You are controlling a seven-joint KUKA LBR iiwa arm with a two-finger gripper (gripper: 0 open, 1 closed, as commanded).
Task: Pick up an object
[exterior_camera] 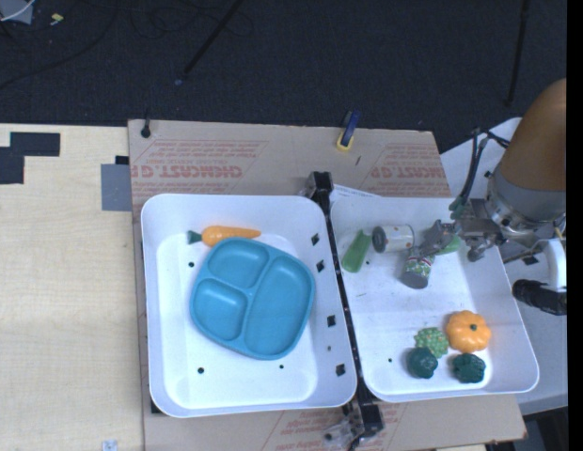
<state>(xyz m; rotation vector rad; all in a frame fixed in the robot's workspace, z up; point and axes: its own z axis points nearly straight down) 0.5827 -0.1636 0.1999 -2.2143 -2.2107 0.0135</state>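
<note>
a: camera view puts the gripper (425, 252) low in the right bin (517, 383), toward its far side. how do the jaws stand?

b: they point down at a small grey cylinder (416, 272), maybe a little can. the metal ends right on top of it, but whether the fingers are spread or pinching it i cannot tell; the parts blur together there.

a: what sits closest to that?

b: just to the left lies a small white and grey cylinder (393, 239) on its side, and beside that a green bottle-shaped piece (355, 251), tilted, near the divider between the bins.

a: and the near end of the same bin?

b: a cluster well apart from the gripper: an orange toy pumpkin (467, 331), a light green bumpy thing (431, 341) touching its left side, and two dark green lumps (422, 363) (468, 368) in front of them.

a: the other bin?

b: the left bin (169, 383) holds a blue divided plate (253, 296) with three compartments, lying flat. a toy carrot (228, 236) rests just beyond its far edge, green end to the left.

a: the arm itself?

b: the arm (541, 148) comes in from the right, its orange band above a grey wrist, cables hanging beside. both bins rest on a cardboard sheet (273, 158) over the bench (56, 299), with a blue and yellow clip (348, 131) at the sheet's far edge.
</note>
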